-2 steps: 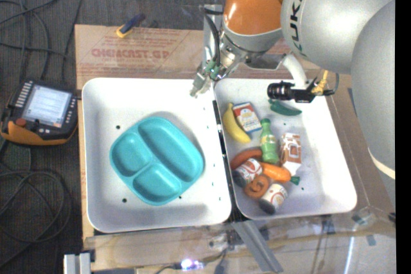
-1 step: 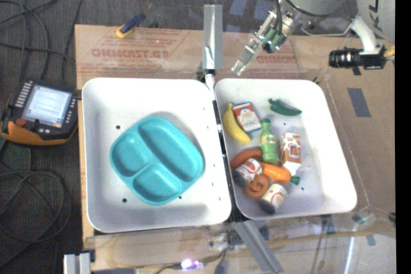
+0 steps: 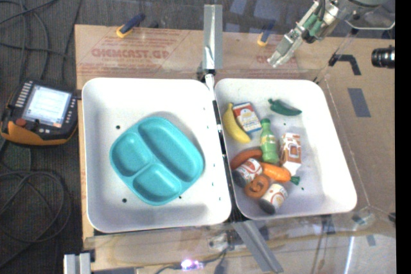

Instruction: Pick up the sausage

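Observation:
The sausage [image 3: 244,156] is a short reddish-brown curved piece in the right bin [image 3: 334,157]. It lies left of centre, between the banana [image 3: 234,124] and a small can [image 3: 250,171], with a green bottle [image 3: 269,140] touching its right end. My gripper [image 3: 283,53] hangs high above the bench behind the right bin's back edge, well away from the sausage, pointing down and to the left. Nothing is held in it.
Packed around the sausage are a carrot [image 3: 278,172], a brown pretzel [image 3: 257,187], a second can [image 3: 275,196], two red-and-white cartons [image 3: 246,117] [image 3: 292,147] and a green chili [image 3: 284,108]. The left bin [image 3: 103,112] holds a teal divided plate [image 3: 157,159].

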Tool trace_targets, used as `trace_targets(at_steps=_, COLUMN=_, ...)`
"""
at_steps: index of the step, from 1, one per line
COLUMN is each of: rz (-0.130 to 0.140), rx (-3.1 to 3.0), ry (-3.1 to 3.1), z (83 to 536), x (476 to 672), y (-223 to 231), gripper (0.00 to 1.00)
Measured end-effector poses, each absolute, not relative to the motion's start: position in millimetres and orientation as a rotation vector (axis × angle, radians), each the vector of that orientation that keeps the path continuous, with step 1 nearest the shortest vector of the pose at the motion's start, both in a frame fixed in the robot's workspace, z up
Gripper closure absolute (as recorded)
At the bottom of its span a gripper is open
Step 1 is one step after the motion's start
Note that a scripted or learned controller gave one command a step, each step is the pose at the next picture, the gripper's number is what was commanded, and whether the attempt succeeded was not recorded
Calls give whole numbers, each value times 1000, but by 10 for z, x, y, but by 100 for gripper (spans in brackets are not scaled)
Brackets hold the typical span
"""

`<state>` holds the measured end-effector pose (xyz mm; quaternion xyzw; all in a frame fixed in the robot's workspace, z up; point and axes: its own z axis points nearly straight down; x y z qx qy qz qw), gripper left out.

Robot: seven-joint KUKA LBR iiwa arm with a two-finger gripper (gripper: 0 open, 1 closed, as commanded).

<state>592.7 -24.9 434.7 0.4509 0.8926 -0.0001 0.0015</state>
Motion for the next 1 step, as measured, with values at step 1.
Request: trace_targets(at_steps=1, rz=2, rx=994, ry=2982, z=3131, x=5478, y=781, gripper=100)
